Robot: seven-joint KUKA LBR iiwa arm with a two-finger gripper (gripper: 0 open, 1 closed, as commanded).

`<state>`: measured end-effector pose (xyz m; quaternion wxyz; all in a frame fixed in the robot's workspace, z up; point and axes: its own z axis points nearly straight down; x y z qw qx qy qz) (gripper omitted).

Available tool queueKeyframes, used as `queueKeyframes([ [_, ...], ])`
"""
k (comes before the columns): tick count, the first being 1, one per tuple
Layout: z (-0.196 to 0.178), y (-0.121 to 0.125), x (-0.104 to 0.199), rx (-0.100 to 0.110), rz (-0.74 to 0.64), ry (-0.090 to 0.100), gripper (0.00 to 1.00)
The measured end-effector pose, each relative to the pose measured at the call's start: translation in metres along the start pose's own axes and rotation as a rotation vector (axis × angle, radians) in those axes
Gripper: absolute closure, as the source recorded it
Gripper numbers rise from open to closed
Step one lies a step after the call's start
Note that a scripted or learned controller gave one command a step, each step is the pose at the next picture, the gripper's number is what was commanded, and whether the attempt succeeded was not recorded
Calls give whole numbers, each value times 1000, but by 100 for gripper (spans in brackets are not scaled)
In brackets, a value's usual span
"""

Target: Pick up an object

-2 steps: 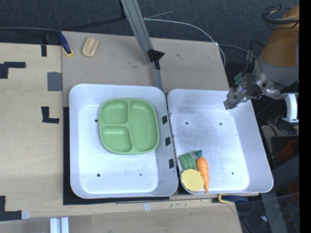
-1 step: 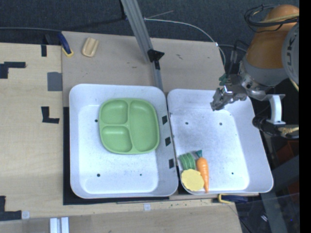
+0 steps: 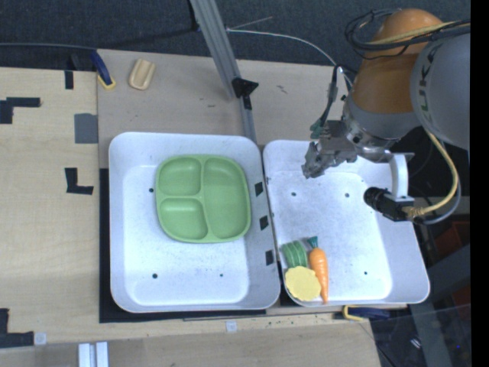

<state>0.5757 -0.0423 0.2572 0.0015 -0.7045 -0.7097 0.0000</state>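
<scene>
The right bin [image 3: 359,228] holds a small cluster at its near left corner: an orange carrot [image 3: 319,270], a round yellow piece [image 3: 302,283] and a green item [image 3: 296,251] partly under them. My gripper [image 3: 315,167] hangs over the far left part of the right bin, well above and behind that cluster. Nothing shows between or under its fingers. The left bin [image 3: 137,274] holds a green divided plate [image 3: 204,198] lying flat near its middle.
A metal pole [image 3: 221,44] slants across the bench behind the bins. A small tan object [image 3: 141,73] and a blue-yellow clip [image 3: 103,70] lie on the bench at the far left. A black cable fitting [image 3: 382,201] juts over the right bin.
</scene>
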Motion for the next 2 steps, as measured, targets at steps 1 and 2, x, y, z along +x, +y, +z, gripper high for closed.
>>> queueKeyframes([
  [1,9,-20,55,2,1,-1,100],
  [2,10,-21,103,0,1,-1,100],
])
